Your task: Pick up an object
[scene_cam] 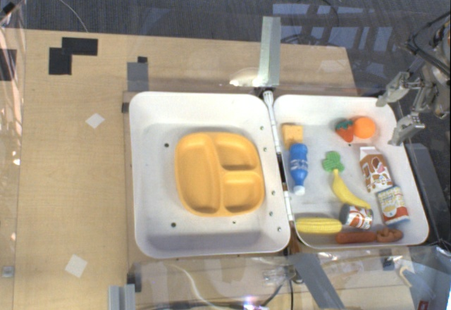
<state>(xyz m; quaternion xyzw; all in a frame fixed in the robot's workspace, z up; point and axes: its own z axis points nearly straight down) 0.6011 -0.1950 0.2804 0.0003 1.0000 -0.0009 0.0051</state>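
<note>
— How's the light?
— Bright and even, from above. The white bins point(141, 160) show only soft shadows.
— Any glare?
— Pale reflections far right; the near edge looks slightly blurred.

- Two white bins: left bin point(141, 182), right bin point(317, 115).
- One yellow divided tray point(218, 173) (in the left bin).
- One blue bottle point(298, 166).
- One banana point(347, 191), at the bottle's 3 o'clock.
- One corn cob point(318, 225).
- One orange point(364, 127).
</note>
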